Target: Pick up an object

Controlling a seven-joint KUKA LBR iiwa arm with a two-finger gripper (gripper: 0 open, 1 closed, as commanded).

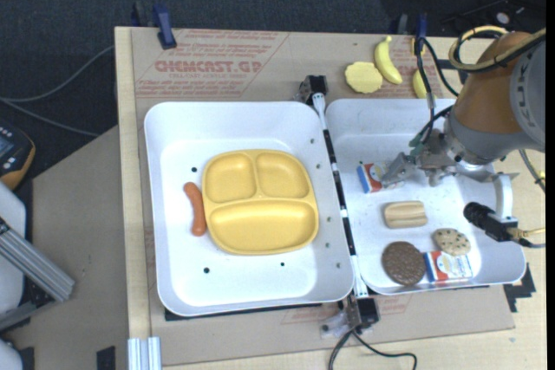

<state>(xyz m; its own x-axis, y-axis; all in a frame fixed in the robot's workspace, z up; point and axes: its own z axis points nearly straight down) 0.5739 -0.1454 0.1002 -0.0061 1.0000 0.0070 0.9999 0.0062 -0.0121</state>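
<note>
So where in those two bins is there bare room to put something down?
Left bin: bare floor all around the yellow tray, save where the hot dog lies. Right bin: its far strip is bare; the near half is crowded with cookies, bun and gripper.

I see two shallow white plastic bins (173, 152), yellow three-section plate (258, 202), orange-red hot dog (196, 209), tan bread roll (404, 214), dark brown round cookie (403, 262), speckled beige cookie (451, 241), yellow banana (388, 61)

Bright, even overhead light, soft shadows, white bins (173, 186) slightly glaring (edges mildly soft).
</note>
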